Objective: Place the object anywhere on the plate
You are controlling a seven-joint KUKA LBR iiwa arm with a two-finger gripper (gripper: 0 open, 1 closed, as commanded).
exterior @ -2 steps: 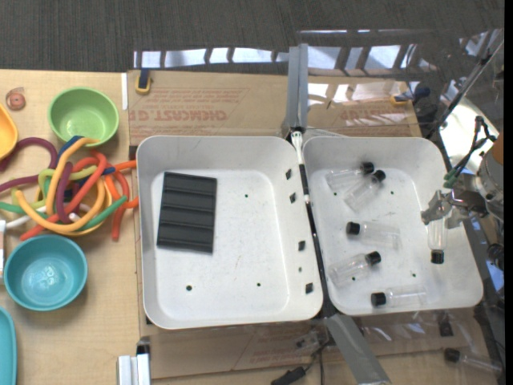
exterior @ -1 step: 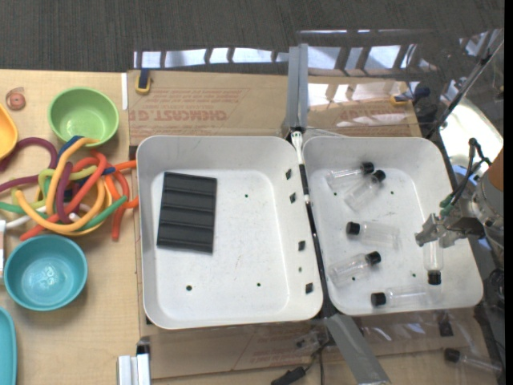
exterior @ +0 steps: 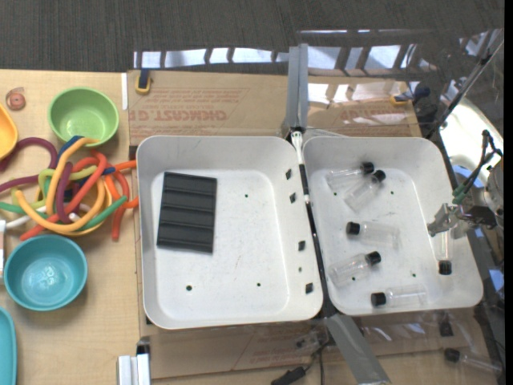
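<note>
The tool [exterior: 446,229], pinching a clear black-capped vial [exterior: 443,257] over the right bin [exterior: 433,155], should lift clear before travelling.

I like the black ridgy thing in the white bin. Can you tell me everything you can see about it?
The black ridged plate is a flat rectangle, dark and matte, maybe rubber or plastic. Raised bars run across it with grooves between them. It lies flat on the floor of the left bin, near that bin's left wall and a little turned. Nothing rests on it. The clear vials with black caps are all in the other bin.
</note>
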